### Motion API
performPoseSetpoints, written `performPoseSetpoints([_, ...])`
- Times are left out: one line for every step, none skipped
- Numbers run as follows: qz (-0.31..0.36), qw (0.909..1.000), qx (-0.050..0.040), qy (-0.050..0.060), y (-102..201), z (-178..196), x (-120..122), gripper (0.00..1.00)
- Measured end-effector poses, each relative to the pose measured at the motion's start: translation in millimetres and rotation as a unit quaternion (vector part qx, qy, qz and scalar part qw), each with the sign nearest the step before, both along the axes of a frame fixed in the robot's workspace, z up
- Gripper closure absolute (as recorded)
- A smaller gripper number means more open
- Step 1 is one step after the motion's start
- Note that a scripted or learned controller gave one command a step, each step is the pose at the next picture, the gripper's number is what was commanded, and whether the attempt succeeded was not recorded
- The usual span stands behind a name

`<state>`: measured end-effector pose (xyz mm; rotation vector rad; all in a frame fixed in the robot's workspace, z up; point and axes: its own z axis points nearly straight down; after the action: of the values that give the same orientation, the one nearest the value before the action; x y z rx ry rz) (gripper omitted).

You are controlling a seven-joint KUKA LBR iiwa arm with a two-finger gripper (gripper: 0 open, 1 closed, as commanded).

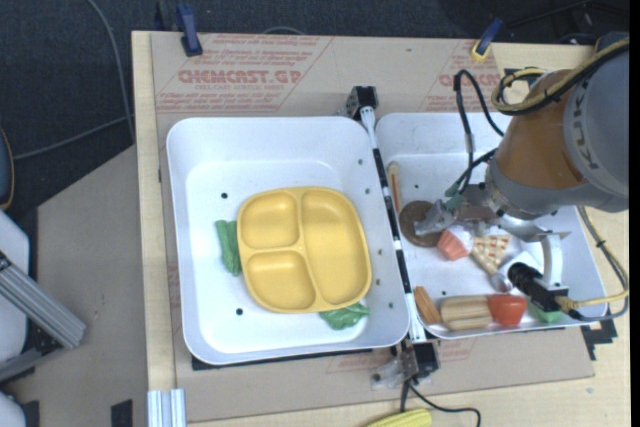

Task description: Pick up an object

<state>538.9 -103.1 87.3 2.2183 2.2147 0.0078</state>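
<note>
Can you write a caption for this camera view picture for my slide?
Robot arm reaches into the right bin of toy food; a yellow plate sits in the left bin.

Bench (250, 75), cardboard-topped: 2 white bins side by side, L bin (200, 245), R bin (425, 140), touching.

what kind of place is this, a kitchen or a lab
Likely a robotics lab, not a kitchen: a robot arm over two white bins on a clamped board, toy food, cables on carpet.
</note>
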Motion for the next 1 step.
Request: performPoseSetpoints([0.001, 1.0000, 0.0012, 0.001, -10.6, -0.4, -0.4, 0.00])
